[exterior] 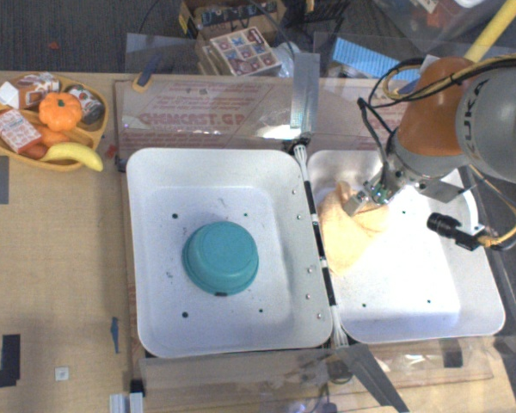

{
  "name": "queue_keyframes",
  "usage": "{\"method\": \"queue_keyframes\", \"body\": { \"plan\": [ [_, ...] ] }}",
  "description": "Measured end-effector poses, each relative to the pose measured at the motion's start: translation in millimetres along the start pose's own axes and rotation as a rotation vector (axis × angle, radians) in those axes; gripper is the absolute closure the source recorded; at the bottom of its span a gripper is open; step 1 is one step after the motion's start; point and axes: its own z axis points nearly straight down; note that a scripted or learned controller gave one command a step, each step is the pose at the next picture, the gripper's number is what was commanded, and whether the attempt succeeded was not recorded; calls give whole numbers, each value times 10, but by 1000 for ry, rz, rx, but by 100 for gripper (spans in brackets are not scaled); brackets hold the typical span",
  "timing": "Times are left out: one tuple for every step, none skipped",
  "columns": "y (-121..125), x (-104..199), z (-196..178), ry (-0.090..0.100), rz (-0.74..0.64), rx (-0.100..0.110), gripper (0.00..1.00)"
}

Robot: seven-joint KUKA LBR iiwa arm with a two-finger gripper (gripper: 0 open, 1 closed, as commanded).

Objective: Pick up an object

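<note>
camera view | hand (367, 198) (grip unclear) over cream cloth (348, 231) at right bin's (430, 317) left wall

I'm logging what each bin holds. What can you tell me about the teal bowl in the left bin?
The bowl is teal, round and looks like smooth plastic. It seems to lie upside down, its flat base facing up and a wider rim showing beneath. It sits alone near the middle of the left bin, resting on the white floor, touching no wall. The gripper is over in the right bin, away from it.
</note>
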Motion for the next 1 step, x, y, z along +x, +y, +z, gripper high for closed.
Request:
{"method": "queue_keyframes", "body": {
  "plan": [
    [12, -10, -117, -1, 3, -6, 100]
  ]
}}
